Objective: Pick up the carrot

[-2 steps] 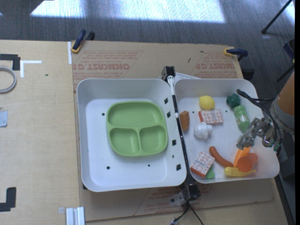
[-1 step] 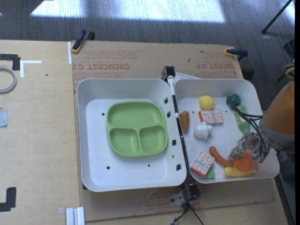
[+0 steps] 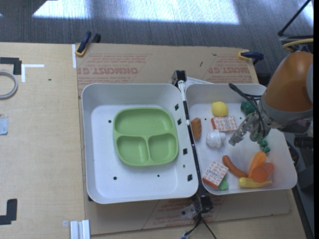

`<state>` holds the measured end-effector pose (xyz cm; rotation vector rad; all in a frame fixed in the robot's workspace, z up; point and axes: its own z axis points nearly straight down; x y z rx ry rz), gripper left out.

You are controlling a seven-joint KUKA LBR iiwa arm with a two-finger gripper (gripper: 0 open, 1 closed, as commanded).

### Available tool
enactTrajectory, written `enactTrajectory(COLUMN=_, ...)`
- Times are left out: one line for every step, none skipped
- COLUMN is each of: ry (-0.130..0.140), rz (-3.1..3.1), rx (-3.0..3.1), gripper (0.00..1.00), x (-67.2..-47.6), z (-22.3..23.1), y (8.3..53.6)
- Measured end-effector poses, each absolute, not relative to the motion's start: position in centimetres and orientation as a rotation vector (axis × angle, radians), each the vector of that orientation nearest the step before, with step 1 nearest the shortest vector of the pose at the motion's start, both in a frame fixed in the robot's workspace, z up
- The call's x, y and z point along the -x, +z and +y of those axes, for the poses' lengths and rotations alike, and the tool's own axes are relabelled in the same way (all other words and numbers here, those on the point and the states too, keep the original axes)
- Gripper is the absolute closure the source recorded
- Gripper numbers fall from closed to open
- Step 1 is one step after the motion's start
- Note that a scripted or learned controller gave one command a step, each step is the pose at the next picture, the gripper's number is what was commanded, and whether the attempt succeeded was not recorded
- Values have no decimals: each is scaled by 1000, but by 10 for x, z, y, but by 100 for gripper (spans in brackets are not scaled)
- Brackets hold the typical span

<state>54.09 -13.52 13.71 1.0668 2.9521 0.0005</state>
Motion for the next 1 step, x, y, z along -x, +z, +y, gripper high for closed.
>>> enactTrajectory(ry=0, rz=2822, rx=-1374, gripper=100, x=-556, z=-105, y=177)
